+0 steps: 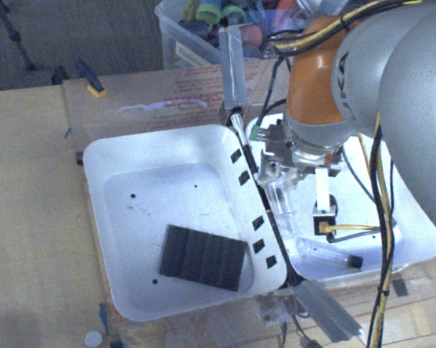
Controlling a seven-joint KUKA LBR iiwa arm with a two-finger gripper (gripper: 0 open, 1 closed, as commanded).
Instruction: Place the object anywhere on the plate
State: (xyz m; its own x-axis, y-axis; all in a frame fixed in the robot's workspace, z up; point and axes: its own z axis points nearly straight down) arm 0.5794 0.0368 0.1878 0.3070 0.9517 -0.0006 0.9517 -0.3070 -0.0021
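Camera view: two white bins (122, 161); one dark ribbed plate (203, 257) in left bin; gripper (285, 208) over right bin, finger state cannot be told.

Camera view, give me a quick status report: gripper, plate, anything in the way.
Gripper low in right bin, fingers unclear. Dark plate flat in left bin, nothing on it. Bin divider between gripper and plate.

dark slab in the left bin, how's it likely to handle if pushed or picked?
The dark slab looks flat and straight-edged, so probably stiff and unlikely to roll or tip. It lies flat on the smooth white bin floor, so a push would likely slide it. Being low and flat, it may be hard for fingers to get under.
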